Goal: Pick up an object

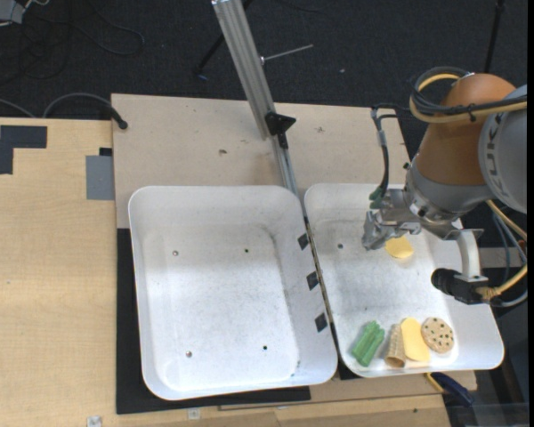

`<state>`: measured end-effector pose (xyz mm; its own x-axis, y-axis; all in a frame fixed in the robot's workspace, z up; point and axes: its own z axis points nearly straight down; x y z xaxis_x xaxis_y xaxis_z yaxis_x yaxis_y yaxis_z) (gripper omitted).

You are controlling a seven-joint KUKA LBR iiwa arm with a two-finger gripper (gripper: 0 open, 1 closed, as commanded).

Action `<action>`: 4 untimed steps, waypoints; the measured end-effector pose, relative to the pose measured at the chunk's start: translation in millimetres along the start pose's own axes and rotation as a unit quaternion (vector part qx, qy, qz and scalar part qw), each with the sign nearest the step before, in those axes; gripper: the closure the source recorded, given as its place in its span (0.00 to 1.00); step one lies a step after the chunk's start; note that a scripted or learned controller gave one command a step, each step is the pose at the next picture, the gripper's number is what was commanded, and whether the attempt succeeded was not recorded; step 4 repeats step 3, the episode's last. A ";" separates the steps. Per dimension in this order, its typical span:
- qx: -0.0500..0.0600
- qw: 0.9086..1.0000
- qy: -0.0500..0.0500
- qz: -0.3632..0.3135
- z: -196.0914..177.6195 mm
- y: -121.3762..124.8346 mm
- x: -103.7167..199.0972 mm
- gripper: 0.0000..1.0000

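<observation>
The left bin [218, 292] is seen as a shallow white tray on the bench, with a few dark specks on its floor. Behind it, a slanted aluminium rail [249, 69] is set, running down toward the seam between the two bins. The right bin [356, 274] lies just beside the left one, their edges touching along a line marked by small black clips.

Along the near edge of the right bin, four objects are grouped: a green ridged piece [368, 342], then a tan cone [397, 348], a pale yellow block [415, 339] and a round speckled cookie [438, 334], each touching or almost touching its neighbour.

Farther back in the same bin, the gripper [378, 229] is lowered close to the floor, with a small yellow object [400, 248] just beside it on its right. Whether that object is grasped cannot be told, nor can the state of the hand. The arm [467, 140] is bent in from the right, its orange band above the wrist, with cables looped around it.
</observation>
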<state>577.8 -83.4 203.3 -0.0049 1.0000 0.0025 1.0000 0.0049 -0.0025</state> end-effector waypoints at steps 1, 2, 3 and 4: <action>-0.001 1.000 0.000 0.000 -6.9 27.4 45.5 1.00; 0.000 1.000 0.000 0.000 -4.6 42.4 101.8 1.00; 0.000 1.000 0.000 0.000 -7.4 53.6 154.9 1.00; 0.000 1.000 0.000 0.000 -7.4 53.6 154.9 1.00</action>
